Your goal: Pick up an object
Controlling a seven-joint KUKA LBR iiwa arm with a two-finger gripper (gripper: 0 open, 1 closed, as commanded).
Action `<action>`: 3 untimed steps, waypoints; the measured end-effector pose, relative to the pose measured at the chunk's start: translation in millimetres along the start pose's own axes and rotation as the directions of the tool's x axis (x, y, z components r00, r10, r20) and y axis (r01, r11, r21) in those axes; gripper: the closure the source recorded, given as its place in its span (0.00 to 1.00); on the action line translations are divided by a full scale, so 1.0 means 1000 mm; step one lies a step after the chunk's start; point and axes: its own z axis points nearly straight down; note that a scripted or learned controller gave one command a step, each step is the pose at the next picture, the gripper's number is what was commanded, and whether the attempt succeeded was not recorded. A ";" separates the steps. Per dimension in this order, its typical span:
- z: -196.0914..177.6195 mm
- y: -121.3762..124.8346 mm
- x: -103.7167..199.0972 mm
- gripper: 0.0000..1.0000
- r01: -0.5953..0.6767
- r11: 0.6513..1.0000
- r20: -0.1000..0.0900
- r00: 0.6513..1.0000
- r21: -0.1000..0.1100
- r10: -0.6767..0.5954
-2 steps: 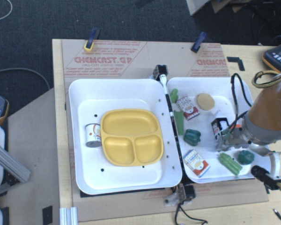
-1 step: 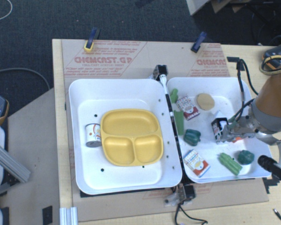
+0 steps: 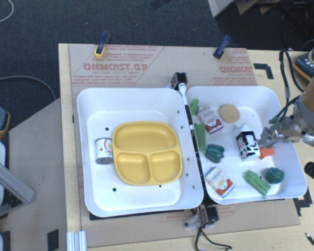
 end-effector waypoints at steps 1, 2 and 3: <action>-0.017 0.001 0.000 1.00 0.000 1.000 -0.001 1.000 0.003 0.000; -0.020 0.031 0.035 1.00 0.004 1.000 -0.003 1.000 0.003 -0.004; -0.006 0.054 0.081 1.00 0.004 1.000 -0.004 1.000 0.005 -0.004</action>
